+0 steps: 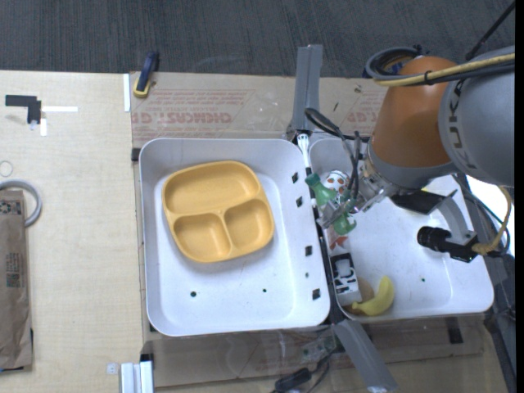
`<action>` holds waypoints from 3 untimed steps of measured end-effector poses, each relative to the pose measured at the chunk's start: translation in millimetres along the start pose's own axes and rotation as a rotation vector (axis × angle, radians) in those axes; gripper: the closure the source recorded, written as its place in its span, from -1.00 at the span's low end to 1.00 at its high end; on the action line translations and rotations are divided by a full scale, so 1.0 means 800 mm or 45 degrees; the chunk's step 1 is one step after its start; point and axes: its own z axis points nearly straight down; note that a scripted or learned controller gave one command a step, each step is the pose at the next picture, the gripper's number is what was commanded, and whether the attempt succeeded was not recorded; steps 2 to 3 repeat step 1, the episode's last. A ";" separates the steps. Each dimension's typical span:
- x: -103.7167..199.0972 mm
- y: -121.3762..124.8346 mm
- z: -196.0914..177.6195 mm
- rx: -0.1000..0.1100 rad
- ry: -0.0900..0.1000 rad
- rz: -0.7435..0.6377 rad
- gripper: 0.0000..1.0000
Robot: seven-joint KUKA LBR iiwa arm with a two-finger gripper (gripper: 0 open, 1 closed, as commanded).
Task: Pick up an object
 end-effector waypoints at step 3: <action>-0.079 -0.020 0.001 0.002 -0.001 0.595 1.00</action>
